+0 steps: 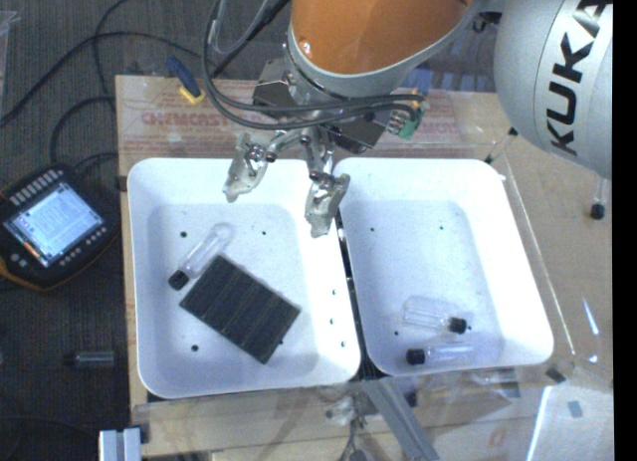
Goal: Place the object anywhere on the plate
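Orange-banded arm (378, 11) looms at top centre, jaws spread wide, gripping nothing (hovering over the left bin (149, 250)). Below, the vial (199, 255) lies diagonally, black cap lower left, touching the dark plate (240, 308).

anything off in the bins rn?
Slightly. The dark ribbed plate lies skewed in the left bin, and one clear vial rests touching its upper corner, not on it. Gripper hangs open above, holding nothing.
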Tool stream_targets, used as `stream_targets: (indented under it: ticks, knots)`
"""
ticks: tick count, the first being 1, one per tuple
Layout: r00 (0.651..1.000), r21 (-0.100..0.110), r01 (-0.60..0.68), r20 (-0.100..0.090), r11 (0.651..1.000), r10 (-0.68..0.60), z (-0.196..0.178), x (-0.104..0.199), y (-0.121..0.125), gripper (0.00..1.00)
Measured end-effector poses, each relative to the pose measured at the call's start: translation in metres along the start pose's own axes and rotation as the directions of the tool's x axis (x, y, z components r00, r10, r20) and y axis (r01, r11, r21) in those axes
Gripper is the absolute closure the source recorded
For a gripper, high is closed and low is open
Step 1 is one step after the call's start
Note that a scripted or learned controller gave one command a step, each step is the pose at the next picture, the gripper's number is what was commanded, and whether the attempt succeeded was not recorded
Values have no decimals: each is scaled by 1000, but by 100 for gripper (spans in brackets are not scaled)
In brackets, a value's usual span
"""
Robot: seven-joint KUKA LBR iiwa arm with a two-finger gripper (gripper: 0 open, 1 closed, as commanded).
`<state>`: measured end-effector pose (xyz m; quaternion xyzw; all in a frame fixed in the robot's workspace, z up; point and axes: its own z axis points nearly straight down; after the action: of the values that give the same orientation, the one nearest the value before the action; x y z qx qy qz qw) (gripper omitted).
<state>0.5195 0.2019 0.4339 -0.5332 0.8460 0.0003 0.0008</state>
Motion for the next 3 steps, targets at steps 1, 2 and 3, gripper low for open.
stream_targets:
  ticks: [1,2,3]
  knots:
    - [1000,1,-3,2,1000,3,-9,-1,-1,100]
    - [741,-1,671,4,741,-671,1,-22,-63,100]
    - [710,-1,705,7,710,-705,1,-85,-100,100]
